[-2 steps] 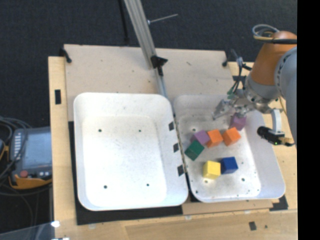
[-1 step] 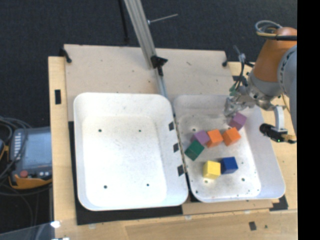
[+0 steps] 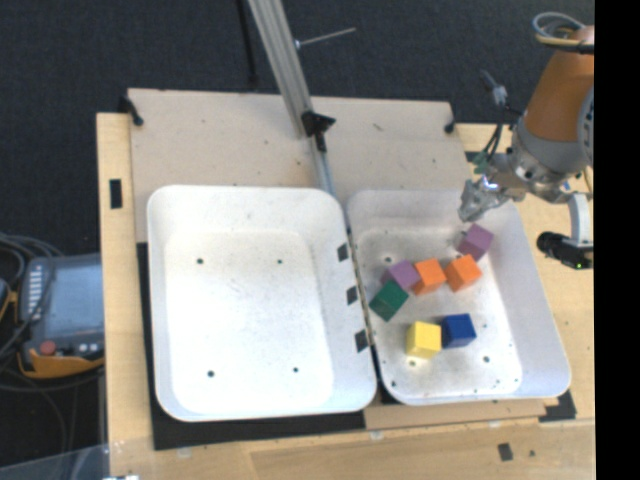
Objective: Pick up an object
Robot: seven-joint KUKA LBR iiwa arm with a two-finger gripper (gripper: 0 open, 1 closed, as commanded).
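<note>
Several small blocks lie in the right bin [image 3: 530, 298]: a purple block [image 3: 476, 240] near the far right, two orange blocks [image 3: 463, 271] [image 3: 430, 275], another purple block [image 3: 403, 274], a green block [image 3: 389, 299], a yellow block [image 3: 423, 339] and a blue block [image 3: 458, 330]. My gripper [image 3: 473, 204] hangs over the bin's far right part, just above and behind the purple block. Nothing shows between its fingers.
The left bin [image 3: 250, 298] stands beside the right one. A slanted metal pole [image 3: 285, 63] rises from the gap between the bins at the back. A control pendant [image 3: 55, 313] sits off the bench at the left.
</note>
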